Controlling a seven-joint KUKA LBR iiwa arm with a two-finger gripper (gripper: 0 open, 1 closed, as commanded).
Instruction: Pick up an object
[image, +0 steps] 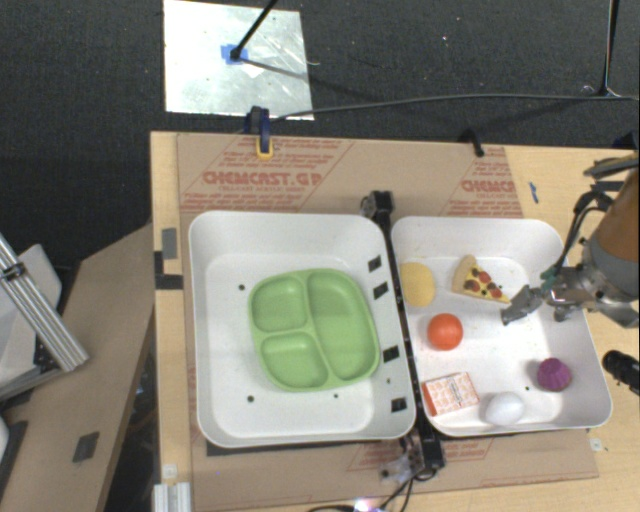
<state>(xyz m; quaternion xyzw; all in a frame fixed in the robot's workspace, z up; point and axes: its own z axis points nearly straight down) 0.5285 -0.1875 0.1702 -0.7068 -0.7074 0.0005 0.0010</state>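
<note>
Pizza slice (480, 281) near right bin's (530, 236) far edge, tool (537, 303) spread, empty, just beside it.

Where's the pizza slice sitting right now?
In the right bin, near its far edge: the pizza slice lies between the yellow piece and the gripper, above the orange ball.

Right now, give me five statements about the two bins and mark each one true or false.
1. The green plate lies in the left bin. True.
2. The pizza slice sits on the green plate. False: it lies in the right bin.
3. The claw holds the orange ball. False: the ball lies apart from it on the bin floor.
4. The purple ball is in the right bin. True.
5. The white egg lies beside the red and white box. True.
</note>
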